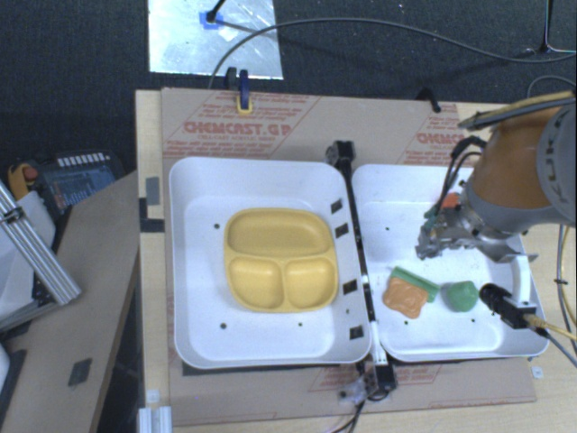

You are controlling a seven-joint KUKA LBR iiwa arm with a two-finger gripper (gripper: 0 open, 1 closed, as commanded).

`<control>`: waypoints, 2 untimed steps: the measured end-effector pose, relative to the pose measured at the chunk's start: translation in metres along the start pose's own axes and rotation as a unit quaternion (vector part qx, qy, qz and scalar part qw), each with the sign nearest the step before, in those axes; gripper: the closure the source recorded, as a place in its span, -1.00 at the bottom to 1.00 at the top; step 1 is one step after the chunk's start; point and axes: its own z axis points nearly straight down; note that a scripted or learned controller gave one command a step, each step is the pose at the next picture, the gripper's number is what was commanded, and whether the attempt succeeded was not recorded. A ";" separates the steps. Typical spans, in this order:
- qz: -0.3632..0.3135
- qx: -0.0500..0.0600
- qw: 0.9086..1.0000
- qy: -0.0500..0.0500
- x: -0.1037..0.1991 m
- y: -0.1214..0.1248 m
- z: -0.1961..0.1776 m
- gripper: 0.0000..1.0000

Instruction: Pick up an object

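the gripper (431,244) hangs over the right bin (397,336); whether it is open or closed cannot be told. just below it lie a green strip (416,281), an orange piece (405,298) and a green lump (462,296), none touching it. to its left, the left bin (194,332) holds a yellow tray (279,258). beyond, the board (270,120) reads "chemcast gp".

The arm (527,165) is running off the right edge of the frame. Its wrist is covering part of the right bin (397,332), and the gripper (431,242) is showing too small and dark for its tips to be made out.
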 end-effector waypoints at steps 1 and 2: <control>-0.001 -0.001 1.000 0.000 -0.006 -0.004 -0.060 1.00; -0.001 -0.001 1.000 -0.001 -0.013 -0.009 -0.118 1.00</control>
